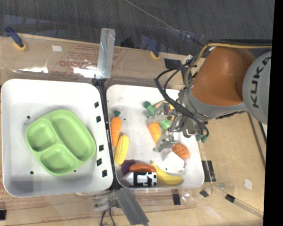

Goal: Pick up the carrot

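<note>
A: Where does the orange plastic carrot with the green top (115, 127) lie?

B: In the right-hand shallow white bin (133, 93), hard against its left wall, lengthwise with its green end toward the far side. A yellow plastic corn cob (121, 149) lies just beside it on the near side, touching or nearly touching its lower end.

A: And the arm?

B: The grey arm with the orange band (221, 76) reaches in from the right and hangs over the right half of that same bin. Its metal two-finger gripper (164, 143) points down and leftward, well apart from the carrot by the wall.

A: Does it have hold of anything?

B: I cannot tell how far apart the fingers stand; cables and glare confuse that spot. A second, shorter orange carrot-like piece (154, 131) lies just beside the gripper, but nothing is plainly between the fingers.

A: What else is in the bin?

B: A yellow plastic banana (169, 177) along the near wall, a black-and-white carton (144, 179) beside it, a dark purple piece (127, 166), and a ridged orange piece (181, 151) below the gripper.

A: The left-hand bin (19, 89)?

B: It holds a light green plastic tray with three compartments (59, 141), lying flat.
</note>
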`<state>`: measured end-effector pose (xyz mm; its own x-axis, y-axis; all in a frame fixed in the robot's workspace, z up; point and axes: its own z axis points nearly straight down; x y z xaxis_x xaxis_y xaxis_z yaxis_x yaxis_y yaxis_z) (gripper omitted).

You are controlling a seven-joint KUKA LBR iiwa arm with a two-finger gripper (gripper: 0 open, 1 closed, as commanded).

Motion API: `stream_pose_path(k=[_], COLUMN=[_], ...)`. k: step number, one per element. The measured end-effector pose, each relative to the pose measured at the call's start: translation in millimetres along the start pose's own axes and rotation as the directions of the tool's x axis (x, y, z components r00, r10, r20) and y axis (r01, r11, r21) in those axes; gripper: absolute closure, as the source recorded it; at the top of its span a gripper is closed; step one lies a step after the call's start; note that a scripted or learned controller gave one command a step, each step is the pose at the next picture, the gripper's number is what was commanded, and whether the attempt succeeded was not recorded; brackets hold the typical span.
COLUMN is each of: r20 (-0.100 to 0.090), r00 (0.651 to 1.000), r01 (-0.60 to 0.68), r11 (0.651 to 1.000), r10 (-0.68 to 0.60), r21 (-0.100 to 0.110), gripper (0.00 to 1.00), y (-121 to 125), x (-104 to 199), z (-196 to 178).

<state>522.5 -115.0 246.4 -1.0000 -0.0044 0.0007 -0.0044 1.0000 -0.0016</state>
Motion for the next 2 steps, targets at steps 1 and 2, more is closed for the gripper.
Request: stream_pose_path(k=[1, 2], r20=[-0.005, 0.0], r00=[0.965, 0.984], r01=[0.262, 0.179], r11=[0.965, 0.984], r10=[-0.262, -0.179], r21=[-0.005, -0.002], gripper=[0.0, 0.0], y=[-21, -47], x=[-47, -67], z=[114, 156])
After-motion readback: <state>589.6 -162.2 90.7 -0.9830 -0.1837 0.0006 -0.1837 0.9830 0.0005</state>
